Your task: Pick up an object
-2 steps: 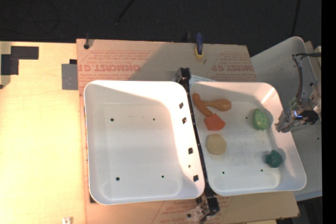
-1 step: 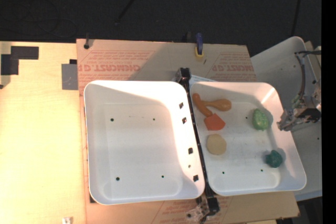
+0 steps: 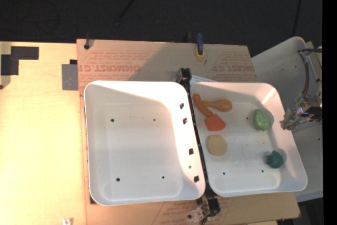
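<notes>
The counter (image 3: 37,129) carried two shallow white bins side by side on brown cardboard (image 3: 158,60), the left bin (image 3: 100,187) and the right bin (image 3: 287,182). In the right bin lay an orange spatula-like toy (image 3: 210,110), a tan round piece (image 3: 216,145) just below it, a light green lump (image 3: 261,119) and a teal lump (image 3: 274,158) near the right wall. The pincer (image 3: 301,113) sat just outside that bin's right rim, and I could not tell whether it was spread or closed.
</notes>
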Controlling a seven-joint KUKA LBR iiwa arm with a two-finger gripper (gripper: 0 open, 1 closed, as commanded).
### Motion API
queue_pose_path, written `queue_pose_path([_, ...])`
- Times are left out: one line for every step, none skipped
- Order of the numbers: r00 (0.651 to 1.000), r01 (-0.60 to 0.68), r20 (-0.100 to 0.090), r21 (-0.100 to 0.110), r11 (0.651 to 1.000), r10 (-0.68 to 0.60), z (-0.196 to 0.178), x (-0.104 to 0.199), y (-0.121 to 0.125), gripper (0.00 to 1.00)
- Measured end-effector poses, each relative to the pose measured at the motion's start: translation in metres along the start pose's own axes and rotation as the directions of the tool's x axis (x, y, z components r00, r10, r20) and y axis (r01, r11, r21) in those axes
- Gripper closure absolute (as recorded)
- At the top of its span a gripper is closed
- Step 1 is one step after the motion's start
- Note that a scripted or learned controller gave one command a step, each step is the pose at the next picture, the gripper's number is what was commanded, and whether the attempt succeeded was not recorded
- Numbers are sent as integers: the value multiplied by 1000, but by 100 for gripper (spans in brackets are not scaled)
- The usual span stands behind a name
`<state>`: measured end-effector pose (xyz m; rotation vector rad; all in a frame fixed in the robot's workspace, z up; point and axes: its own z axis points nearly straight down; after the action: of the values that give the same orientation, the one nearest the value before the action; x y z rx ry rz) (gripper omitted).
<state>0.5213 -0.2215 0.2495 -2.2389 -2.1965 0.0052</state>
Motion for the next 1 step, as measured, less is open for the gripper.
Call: queue_pose_path([1000,-1,0,1,1000,1,-9,-1,0,100])
